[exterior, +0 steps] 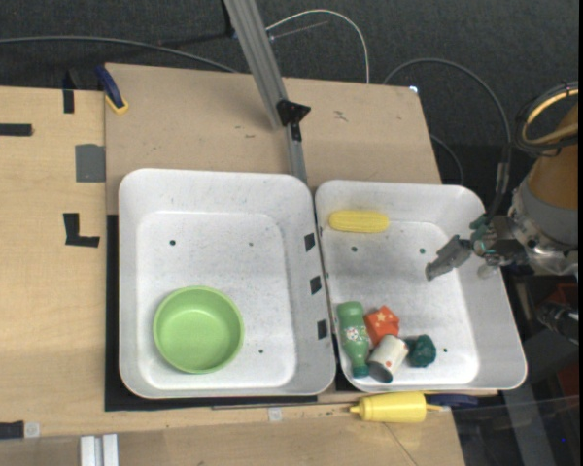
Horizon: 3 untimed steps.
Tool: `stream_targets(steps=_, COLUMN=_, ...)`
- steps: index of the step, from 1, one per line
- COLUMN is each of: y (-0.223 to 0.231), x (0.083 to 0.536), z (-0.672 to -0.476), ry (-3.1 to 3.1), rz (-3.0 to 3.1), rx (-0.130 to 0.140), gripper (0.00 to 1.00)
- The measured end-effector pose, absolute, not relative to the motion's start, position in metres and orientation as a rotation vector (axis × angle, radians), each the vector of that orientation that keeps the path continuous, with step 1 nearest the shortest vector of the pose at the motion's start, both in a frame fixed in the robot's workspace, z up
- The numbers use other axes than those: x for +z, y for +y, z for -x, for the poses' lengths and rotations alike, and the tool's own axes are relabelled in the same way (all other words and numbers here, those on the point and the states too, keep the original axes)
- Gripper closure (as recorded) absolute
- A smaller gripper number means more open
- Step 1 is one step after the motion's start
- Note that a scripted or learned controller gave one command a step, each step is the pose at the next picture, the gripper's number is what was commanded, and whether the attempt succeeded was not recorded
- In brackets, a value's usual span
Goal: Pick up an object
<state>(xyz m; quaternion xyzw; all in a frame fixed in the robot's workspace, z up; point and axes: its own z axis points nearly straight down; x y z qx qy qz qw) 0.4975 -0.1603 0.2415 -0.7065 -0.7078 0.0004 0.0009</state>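
The objects to pick from lie in the right bin. A cluster sits low in that bin, below and to the left of the hand: a green bottle lying lengthwise along the bin's left wall, an orange-red piece just beside it, a white cylinder with a red end touching both, and a dark teal lump on the cluster's far side, the nearest of the four to the hand. A yellow corn-shaped piece rests apart from them, up and to the left of the hand, near the bin's top edge.

The hand hangs over the right part of this bin, well clear of the cluster and the yellow piece. Nothing shows between its fingers; whether they stand spread or closed cannot be told from here.

Further left of the hand, the left bin holds a green bowl in its lower corner. Below the right bin, on the desk, lies a yellow bottle-like object.
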Motion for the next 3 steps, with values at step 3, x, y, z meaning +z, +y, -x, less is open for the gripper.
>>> stream_targets(steps=3, y=-0.158, x=0.151, z=-0.501, ry=-2.219, rz=2.217, rx=0.007, gripper=0.00)
